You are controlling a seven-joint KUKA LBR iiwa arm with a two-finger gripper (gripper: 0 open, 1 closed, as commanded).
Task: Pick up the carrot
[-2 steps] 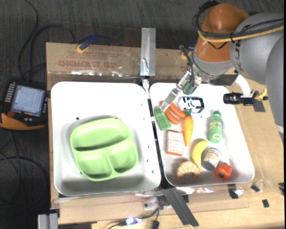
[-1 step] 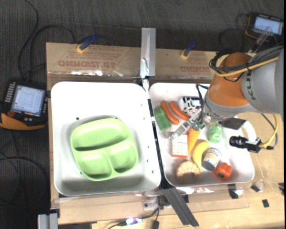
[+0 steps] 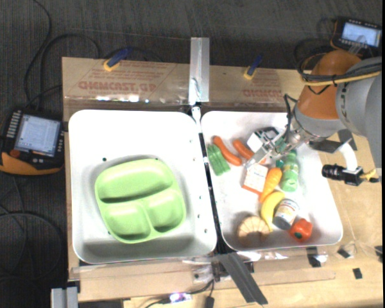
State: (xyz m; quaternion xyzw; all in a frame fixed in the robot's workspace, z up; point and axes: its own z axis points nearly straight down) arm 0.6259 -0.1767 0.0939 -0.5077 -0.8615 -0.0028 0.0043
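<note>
The carrot (image 3: 272, 179), a short orange cone, lies tilted in the middle of the right bin (image 3: 327, 201), between a white and orange carton (image 3: 255, 178) and a green bottle (image 3: 290, 172). My gripper (image 3: 275, 149) hangs just above the carrot's upper end, reaching in from the right under the grey arm with its orange band (image 3: 326, 85). Nothing visibly hangs from it.
The right bin also holds two red-orange sausage-like pieces (image 3: 226, 150), a green vegetable (image 3: 217, 158), a banana (image 3: 271, 205), a can (image 3: 285, 212), a red item (image 3: 300, 230) and a bread roll (image 3: 251, 227). A green divided plate (image 3: 140, 199) sits in the left bin (image 3: 90, 130).
</note>
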